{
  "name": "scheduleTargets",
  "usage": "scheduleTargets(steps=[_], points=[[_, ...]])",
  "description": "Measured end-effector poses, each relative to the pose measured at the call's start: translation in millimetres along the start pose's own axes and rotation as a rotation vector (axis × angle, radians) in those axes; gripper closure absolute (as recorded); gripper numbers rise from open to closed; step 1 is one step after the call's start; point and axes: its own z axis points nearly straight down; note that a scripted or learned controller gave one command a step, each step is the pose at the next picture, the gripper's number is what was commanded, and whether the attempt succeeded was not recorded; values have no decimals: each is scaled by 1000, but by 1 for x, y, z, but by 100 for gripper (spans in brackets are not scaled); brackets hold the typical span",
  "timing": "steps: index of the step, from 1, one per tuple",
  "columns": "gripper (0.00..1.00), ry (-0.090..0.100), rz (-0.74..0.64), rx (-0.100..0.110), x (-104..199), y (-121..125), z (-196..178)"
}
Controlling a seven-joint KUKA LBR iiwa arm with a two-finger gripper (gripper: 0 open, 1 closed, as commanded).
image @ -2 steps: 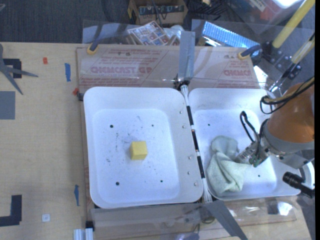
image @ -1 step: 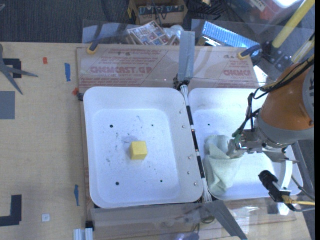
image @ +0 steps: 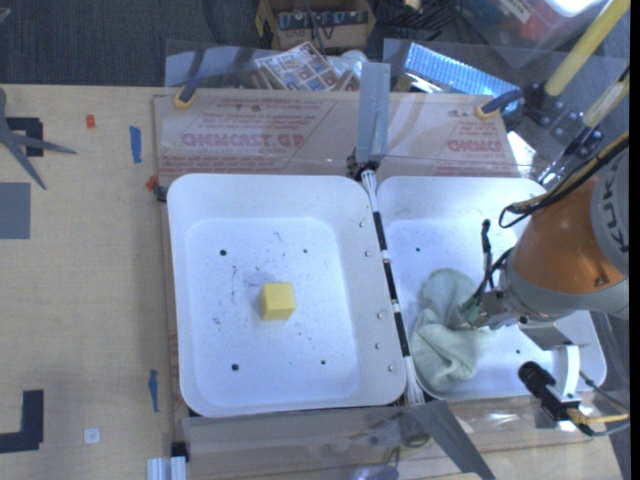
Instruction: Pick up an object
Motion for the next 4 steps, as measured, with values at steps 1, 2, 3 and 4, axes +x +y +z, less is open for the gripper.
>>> scheduleTargets(steps=[1,2,3,4], points=[[100,1,165,18,148,25,-90],[100,1,121,17,215,51,-113],[100,-2,344,18,200,146,-88],[100,-2,368,17,232,163,-111]])
